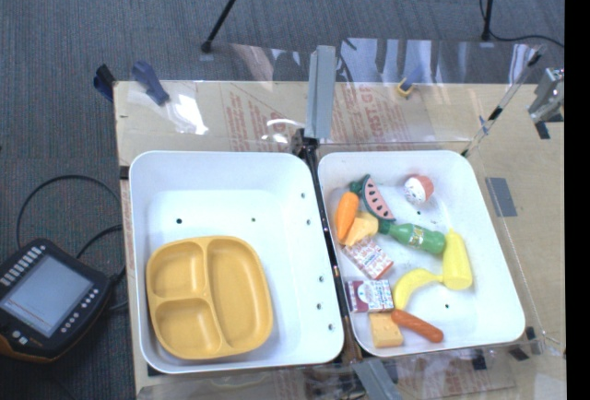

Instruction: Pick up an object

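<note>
Closest to the lens are the cheese-coloured wedge [385,331] and the orange sausage [417,326] at the front of the right bin [501,252]. Both sit well apart from what looks like the gripper [546,99], which hangs out at the far right, beyond the bin's back corner and off the bench side of things.

Working back toward the gripper from there, you've got:
- a maroon box [369,296] and a banana [412,286]
- a pink carton [369,257]
- a yellow squeeze-bottle thing [456,262], the nearest piece to the gripper's side of the bin
- a green bottle [415,239], lying flat
- a carrot [345,216], a watermelon slice [376,198] and a red-and-white round toy [418,190] along the back

The left bin [138,205], farthest from the gripper, has a yellow divided plate [210,297] in it.

Progress-wise, I'd say basically nothing is done yet. Every toy is resting in the bin and nothing is near the gripper, let alone in it. It's too small and cut off at the edge to say whether it's apart or together, so I can't tell. What's left is the whole job: swing in over the right bin, drop onto one piece, grab, lift. The pile is pretty crowded on the side away from the gripper, so the yellow bottle or the round toy look like the easier targets to me.
</note>
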Controlling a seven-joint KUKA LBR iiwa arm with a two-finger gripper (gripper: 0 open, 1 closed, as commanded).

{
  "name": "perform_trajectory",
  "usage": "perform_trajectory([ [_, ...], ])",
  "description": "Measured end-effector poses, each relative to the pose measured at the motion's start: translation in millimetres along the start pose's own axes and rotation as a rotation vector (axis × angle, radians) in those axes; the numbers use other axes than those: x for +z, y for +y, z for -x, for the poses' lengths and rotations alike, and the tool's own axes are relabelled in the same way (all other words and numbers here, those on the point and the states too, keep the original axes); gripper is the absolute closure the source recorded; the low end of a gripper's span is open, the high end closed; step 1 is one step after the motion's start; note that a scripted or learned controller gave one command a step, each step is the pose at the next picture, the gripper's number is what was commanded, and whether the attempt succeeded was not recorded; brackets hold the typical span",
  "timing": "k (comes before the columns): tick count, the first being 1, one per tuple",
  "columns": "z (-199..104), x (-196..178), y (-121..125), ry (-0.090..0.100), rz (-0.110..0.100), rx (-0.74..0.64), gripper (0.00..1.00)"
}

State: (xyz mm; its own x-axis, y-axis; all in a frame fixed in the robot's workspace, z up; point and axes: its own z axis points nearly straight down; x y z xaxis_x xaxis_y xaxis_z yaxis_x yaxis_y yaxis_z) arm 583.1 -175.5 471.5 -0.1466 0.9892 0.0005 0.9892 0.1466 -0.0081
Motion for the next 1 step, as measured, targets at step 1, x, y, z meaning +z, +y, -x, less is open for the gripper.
perform_trajectory([
  [1,-1.0,-8.2,1.6,0.000,-0.003,-0.006,1.00],
])
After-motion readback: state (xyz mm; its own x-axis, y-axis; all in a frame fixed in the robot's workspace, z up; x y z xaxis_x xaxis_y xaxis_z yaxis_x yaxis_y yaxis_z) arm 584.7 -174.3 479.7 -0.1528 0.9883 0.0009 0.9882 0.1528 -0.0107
